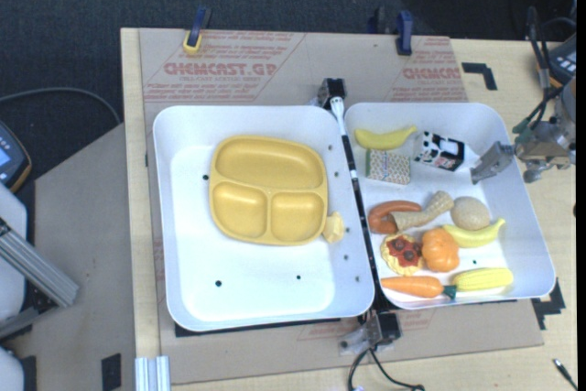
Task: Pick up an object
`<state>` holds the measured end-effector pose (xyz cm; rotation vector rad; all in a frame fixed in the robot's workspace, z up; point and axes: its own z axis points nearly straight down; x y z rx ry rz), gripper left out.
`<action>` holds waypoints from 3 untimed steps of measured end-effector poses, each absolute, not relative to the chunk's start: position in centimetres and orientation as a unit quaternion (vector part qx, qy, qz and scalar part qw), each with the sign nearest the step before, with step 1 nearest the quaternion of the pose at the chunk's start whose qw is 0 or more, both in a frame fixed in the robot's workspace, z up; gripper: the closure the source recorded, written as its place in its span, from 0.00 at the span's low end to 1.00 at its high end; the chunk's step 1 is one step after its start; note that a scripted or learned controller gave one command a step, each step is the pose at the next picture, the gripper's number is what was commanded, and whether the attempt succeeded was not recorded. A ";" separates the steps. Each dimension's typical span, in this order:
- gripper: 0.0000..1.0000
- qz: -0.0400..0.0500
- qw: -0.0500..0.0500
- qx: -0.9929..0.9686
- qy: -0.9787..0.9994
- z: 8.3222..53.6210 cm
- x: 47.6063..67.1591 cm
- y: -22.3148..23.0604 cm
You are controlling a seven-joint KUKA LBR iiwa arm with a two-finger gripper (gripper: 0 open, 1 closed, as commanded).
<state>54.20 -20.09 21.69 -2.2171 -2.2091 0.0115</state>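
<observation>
The worktop (146, 197) under me is covered by a brown sheet printed in red; I can read "CHEMCAST" and what looks like "GP" on it, the smaller lines too faint to make out. Two clamps hold its far edge, a yellow clamp (193, 38) and a blue clamp (403, 31).

On it lie two white bins, touching along their inner walls. The left bin (183, 279) holds a yellow divided plate (269, 190) with three compartments, and a small pale yellow piece (333, 228) just beside its near right corner.

The right bin (531, 224) is crowded with toy food. Along the far side sit a banana (385, 137), a speckled square block (389, 166) and a black-and-white cow-patterned carton (441, 152). Nearer lie a sausage (392, 211), a tan bone-shaped piece (424, 213), a beige potato-like ball (471, 213), a second banana (476, 234), an orange (439, 250), a pizza slice (401, 250), a corn cob (483, 279) and a carrot (412, 287); many of these touch.

My jaws (490, 162) hang over the right bin's far right side, near the carton, clear of the toys. Whether they are apart or together I cannot tell.
</observation>
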 end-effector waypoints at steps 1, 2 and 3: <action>0.00 0.000 0.000 -0.707 -0.707 22.4 54.5 -20.1; 0.00 0.001 0.003 -0.707 -0.707 17.9 53.8 -19.7; 0.00 0.001 0.003 -0.707 -0.707 13.6 53.5 -19.8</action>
